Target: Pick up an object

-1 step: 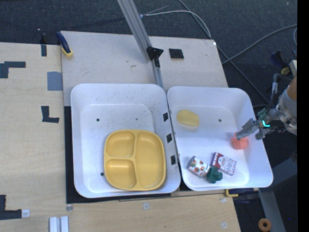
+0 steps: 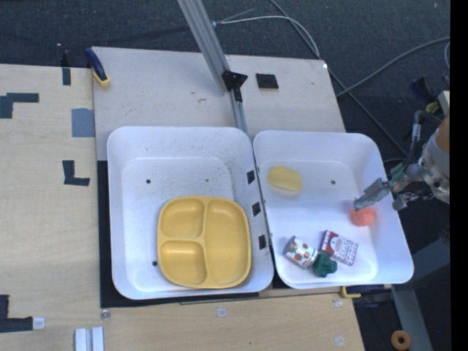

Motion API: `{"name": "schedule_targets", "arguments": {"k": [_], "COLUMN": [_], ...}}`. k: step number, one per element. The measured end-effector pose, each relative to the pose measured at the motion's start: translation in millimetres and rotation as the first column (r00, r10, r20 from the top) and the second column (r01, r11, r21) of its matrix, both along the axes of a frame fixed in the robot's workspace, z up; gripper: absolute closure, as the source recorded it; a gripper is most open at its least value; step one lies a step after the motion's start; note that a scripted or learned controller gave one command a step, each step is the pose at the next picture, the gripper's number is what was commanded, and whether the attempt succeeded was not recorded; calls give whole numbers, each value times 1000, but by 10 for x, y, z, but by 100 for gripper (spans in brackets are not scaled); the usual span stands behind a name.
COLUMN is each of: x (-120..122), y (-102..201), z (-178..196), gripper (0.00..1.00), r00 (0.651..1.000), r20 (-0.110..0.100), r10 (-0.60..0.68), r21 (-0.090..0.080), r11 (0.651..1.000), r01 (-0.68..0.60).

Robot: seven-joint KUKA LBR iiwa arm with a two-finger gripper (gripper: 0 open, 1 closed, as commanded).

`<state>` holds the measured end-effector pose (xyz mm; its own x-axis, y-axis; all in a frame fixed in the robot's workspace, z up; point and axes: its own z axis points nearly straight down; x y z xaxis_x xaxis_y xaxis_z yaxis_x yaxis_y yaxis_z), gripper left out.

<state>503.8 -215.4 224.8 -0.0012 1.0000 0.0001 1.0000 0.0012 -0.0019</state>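
My gripper (image 2: pixel 384 199) hangs over the right edge of the right bin (image 2: pixel 314 143), open, with nothing between its fingers. A small red object (image 2: pixel 363 216) lies on the bin floor just below the left finger (image 2: pixel 369 194), close to it; whether they touch is unclear. Further left in the same bin rests a pale yellow oval piece (image 2: pixel 284 179). Near the bin's front lie a red-and-white carton (image 2: pixel 339 247), a smaller printed carton (image 2: pixel 299 251) and a dark green item (image 2: pixel 325 267), bunched together.
The left bin (image 2: pixel 175 141) holds a yellow divided plate (image 2: pixel 205 241) at its front. A slanted metal pole (image 2: pixel 208 35) rises behind the bins. Cables run across the dark floor at the back and right.
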Motion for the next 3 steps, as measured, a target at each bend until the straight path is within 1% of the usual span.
{"name": "schedule_targets", "arguments": {"k": [1, 2, 3], "x": [-70, -96, -68], "y": [83, 74, 82], "z": [-553, -1191, -1380], "gripper": [0, 0, 0], "r00": [1000, 1000, 1000], "r20": [-2, -4, 8], "r10": [0, 0, 2], "r21": [1, 1, -2], "r11": [1000, 1000, 1000], "r01": [0, 0, -2]}}
